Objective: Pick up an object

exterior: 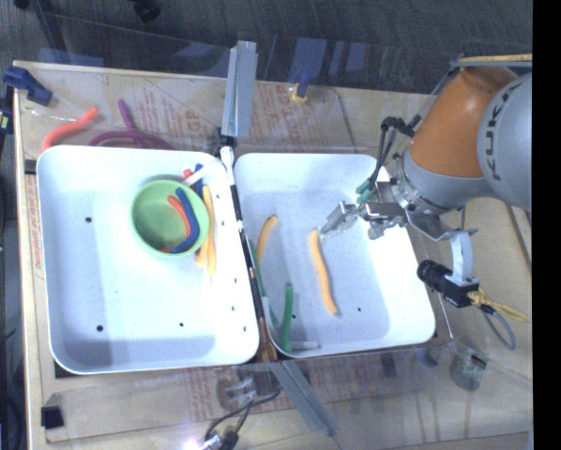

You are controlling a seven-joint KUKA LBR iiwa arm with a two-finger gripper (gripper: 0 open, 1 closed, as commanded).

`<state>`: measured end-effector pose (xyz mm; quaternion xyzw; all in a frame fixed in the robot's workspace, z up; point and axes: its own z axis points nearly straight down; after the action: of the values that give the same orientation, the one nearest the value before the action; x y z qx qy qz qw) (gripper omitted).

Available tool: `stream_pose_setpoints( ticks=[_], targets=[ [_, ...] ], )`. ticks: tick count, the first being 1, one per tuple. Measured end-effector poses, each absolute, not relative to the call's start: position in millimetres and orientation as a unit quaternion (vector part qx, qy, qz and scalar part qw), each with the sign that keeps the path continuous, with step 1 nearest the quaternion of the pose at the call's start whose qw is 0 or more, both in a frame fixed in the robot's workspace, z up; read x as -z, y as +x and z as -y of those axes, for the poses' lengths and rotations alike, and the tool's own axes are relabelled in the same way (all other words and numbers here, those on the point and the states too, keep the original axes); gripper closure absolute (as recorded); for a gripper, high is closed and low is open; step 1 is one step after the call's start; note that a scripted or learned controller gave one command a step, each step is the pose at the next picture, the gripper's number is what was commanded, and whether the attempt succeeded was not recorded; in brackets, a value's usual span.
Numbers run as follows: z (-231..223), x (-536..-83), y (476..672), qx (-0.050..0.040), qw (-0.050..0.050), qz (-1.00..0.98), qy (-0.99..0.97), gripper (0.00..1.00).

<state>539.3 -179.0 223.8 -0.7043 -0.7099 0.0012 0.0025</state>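
My gripper (355, 223) hangs over the upper right part of the right bin (393, 322), fingers open and nothing between them. Just below and left of it, a long orange strip (324, 272) lies on the bin floor, apart from the fingertips. A second orange strip (265, 240) rests along the bin's left wall. Near the front left corner lies a dark green strip (285, 312). In the left bin (93, 326) stands a green bowl (163, 218) with red and blue pieces inside, and orange sticks (208, 240) lean beside it.
Behind the left bin lie a red-orange tool (69, 127) and a purple cable (130, 140). A blue clamp (27, 84) sits at the far left corner. A grey metal bar (238, 87) rises behind the seam between the bins. Cables and a black connector (445, 284) hang right of the right bin.
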Motion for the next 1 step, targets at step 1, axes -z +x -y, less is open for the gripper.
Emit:
stream_pose_setpoints(
  ticks=[1],
  targets=[
    [183.7, -91.9, 527.4, -0.0008, 0.001, 0.714, -0.7, 0.0]
  ],
)
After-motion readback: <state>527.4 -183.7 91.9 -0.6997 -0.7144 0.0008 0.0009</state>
